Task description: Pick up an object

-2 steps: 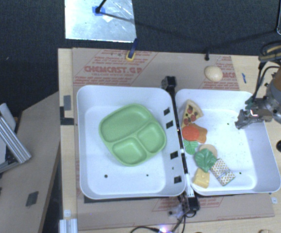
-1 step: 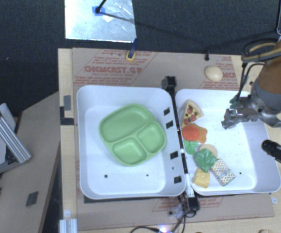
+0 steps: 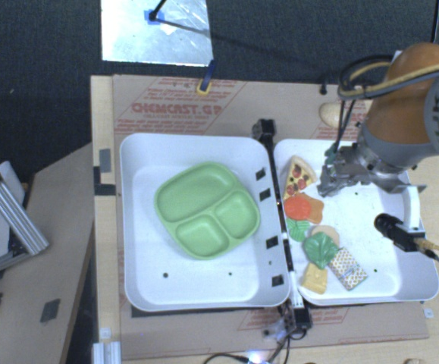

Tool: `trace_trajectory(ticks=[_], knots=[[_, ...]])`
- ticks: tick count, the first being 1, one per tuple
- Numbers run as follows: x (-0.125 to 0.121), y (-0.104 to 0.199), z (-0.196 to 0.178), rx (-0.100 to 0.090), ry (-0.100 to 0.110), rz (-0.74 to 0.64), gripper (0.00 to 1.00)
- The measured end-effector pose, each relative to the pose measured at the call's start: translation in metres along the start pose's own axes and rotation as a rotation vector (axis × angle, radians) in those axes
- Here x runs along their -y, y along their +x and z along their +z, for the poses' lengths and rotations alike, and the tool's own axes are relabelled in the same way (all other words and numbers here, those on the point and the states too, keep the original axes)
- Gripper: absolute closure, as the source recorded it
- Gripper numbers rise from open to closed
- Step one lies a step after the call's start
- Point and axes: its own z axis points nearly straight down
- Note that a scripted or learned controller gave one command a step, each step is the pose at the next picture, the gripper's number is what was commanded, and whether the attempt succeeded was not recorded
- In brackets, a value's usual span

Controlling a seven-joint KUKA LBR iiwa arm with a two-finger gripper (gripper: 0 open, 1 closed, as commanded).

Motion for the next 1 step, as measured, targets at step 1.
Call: trace_trajectory(ticks=[1], knots=[[0.0025,0.0510,0.0122,-0.001,0.002,0.000,1.00]])
